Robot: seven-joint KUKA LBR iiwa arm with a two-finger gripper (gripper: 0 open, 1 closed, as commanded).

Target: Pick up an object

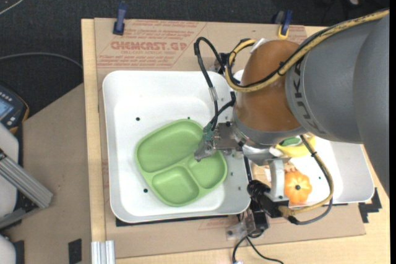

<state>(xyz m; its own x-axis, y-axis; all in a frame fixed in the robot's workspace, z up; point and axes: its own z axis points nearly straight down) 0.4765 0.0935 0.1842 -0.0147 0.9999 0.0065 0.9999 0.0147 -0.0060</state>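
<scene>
A light green divided plate (179, 162) lies in the left white bin (124, 102), towards its front right. My gripper (207, 148) reaches down over the plate's right rim, at the ridge between its compartments. The arm's orange band and grey body hide most of the right bin (356, 185). There an orange pumpkin-like toy (297, 187) and a piece of a yellow object (291, 148) show beside the wrist.
The bins sit on a brown cardboard sheet (148, 43) held by blue clamps (119, 18) at the back edge. Black cables (207, 62) loop from the wrist over the left bin's back right corner. Grey gear stands at the far left on the floor.
</scene>
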